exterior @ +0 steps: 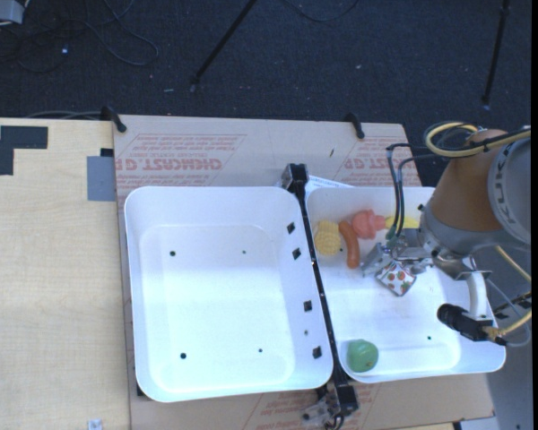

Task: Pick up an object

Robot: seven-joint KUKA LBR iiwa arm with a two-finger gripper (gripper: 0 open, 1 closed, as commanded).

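- Left bin (161,240): well to the gripper's left, not part of this grasp.
- Yellow toy (327,236) and orange carrot-like piece (351,245): just left of the gripper; keep clear of them.
- Green ball (362,356): below-left, well apart.
- Gripper (393,271): low in the right bin (448,356), at a small red-and-white spotted object (397,280); whether it grips or is parted I cannot tell. Confirm the hold, then lift straight.

left white bin (143,240), cardboard sheet (188,150), dark carpet (251,43)
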